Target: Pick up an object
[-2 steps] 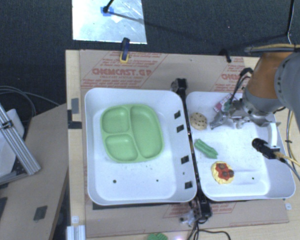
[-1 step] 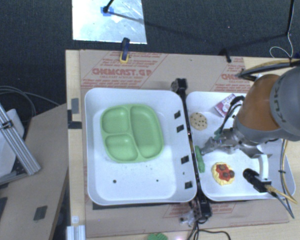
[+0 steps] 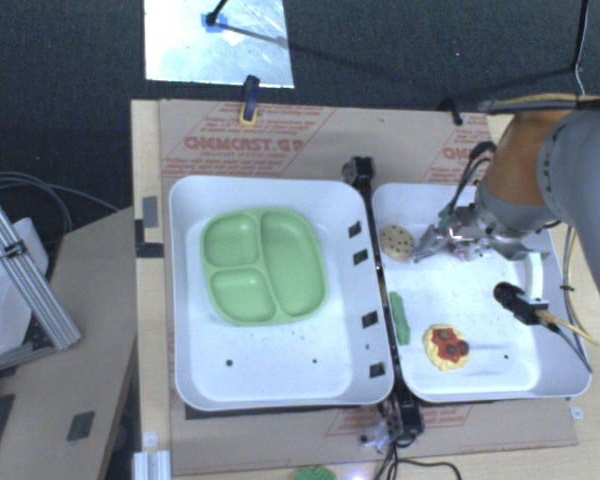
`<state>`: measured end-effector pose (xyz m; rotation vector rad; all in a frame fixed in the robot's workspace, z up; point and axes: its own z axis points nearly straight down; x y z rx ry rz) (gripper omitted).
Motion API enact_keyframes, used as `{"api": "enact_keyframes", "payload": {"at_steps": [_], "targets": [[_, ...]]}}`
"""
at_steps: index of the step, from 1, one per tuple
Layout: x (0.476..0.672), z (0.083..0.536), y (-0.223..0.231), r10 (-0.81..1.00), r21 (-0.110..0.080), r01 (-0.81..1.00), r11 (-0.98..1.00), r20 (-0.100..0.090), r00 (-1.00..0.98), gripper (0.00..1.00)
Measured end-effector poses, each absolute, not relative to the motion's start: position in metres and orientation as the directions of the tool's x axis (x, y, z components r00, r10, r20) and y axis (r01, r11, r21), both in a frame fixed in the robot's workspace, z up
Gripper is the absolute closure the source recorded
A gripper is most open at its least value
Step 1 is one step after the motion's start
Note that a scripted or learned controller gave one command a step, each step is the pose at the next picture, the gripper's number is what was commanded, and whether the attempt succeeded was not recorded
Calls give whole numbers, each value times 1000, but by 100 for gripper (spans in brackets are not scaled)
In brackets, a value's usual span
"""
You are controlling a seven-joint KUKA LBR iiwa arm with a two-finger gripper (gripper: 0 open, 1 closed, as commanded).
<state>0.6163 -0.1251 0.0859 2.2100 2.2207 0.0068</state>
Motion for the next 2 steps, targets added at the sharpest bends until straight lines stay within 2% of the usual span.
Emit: {"api": "enact_keyframes", "payload": {"at_steps": [1,2], "targets": [[667,83,-106,1000,-12,1000,3,-3,-3,0],[667,93,-144,1000,-4,1000,-2,1,2,0]]}}
